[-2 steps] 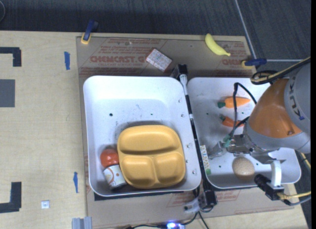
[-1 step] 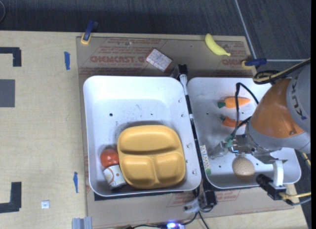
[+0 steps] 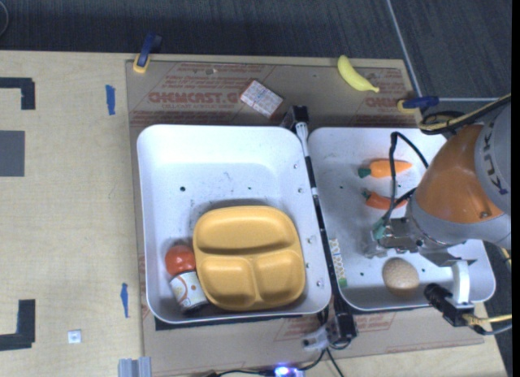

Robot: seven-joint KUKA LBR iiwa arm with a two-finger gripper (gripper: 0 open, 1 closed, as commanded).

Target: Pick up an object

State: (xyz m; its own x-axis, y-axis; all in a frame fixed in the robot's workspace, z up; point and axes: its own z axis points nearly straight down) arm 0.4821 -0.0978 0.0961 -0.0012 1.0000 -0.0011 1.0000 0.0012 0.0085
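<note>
Gripper (image 3: 388,239): low in the right bin (image 3: 341,149), under the orange-banded wrist.
Jaws: hidden beneath the wrist housing; whether they stand apart or closed cannot be told, and nothing is seen between them.
Nearest thing: the egg (image 3: 400,275), tan and rounded, lying just below the gripper toward the bin's near wall, close beside it; contact cannot be judged.
Egg's long axis: roughly across the view, only slightly longer than wide, so closing direction matters little.
Other candidates: one carrot (image 3: 385,169) and a second carrot (image 3: 379,200) lie above the gripper, toward the far wall, the lower one partly behind a cable.
Left bin (image 3: 154,164): yellow tray (image 3: 248,255), well away from the jaws on the far side of the divider.
Turning point: likely a short shift toward the near wall to centre over the egg.
</note>
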